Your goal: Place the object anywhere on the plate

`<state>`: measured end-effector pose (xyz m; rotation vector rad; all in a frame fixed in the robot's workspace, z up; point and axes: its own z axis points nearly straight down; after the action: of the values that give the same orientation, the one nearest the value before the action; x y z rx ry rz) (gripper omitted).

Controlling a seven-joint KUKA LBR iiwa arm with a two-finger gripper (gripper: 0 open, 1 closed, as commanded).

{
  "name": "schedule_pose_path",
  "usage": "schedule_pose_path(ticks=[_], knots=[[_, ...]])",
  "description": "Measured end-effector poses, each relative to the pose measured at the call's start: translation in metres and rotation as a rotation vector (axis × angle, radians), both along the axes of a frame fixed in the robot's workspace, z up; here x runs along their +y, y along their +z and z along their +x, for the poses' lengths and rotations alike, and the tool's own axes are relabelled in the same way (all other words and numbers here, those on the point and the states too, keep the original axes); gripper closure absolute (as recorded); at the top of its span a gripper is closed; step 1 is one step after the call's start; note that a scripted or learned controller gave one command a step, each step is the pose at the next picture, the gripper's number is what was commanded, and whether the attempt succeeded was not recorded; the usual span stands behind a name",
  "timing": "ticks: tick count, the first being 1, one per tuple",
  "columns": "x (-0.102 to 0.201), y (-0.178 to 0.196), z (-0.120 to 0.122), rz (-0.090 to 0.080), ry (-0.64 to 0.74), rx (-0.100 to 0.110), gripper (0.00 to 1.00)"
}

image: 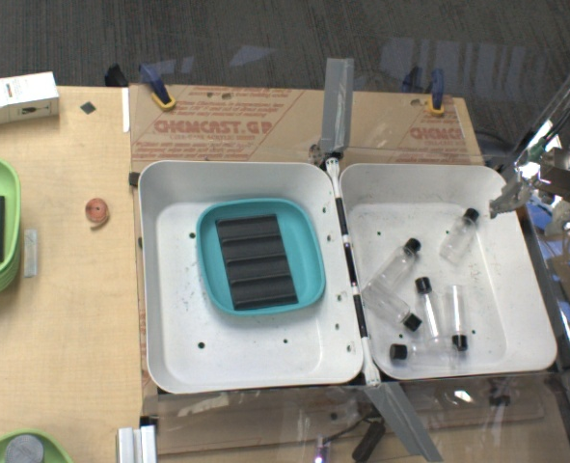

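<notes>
At the upper right edge of the right bin (502, 302), the gripper (506, 201) is seen poised over the rim, tilted inward toward the bin's contents. Whether it is released or clenched cannot be told, as its tip is small and lost in metallic glare; nothing can be seen held in it.

Just beside the gripper, down and to its left, a clear vial (458, 239) with a black cap is found lying on its side. It is judged the likeliest object to be taken, being the closest and lying apart from the others. Further from the gripper, toward the bin's middle and near edge, three more capped vials (393, 266) are scattered flat, with a loose black cap (397, 352) nearest the front rim. Since they lie loose and transparent, a slipped or missed grasp is judged a real risk.

Well apart from the gripper, across the divider between the bins, the teal plate (208, 249) is set in the centre of the left bin (169, 326), carrying a dark ribbed insert (256, 260). The central position is judged to leave room for approach from any side. No vial has yet been placed on it.
</notes>
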<state>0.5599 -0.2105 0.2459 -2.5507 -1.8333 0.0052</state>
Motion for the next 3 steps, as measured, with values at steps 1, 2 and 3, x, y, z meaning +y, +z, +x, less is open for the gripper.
schedule_pose_path(ticks=[1,2,3], knots=[[-0.004,0.195,0.009,0.0,0.033,0.0,0.0],[-0.005,0.194,0.027,0.0,0.056,0.001,0.0],[0.008,0.194,0.082,0.0,0.298,0.0,0.0]])
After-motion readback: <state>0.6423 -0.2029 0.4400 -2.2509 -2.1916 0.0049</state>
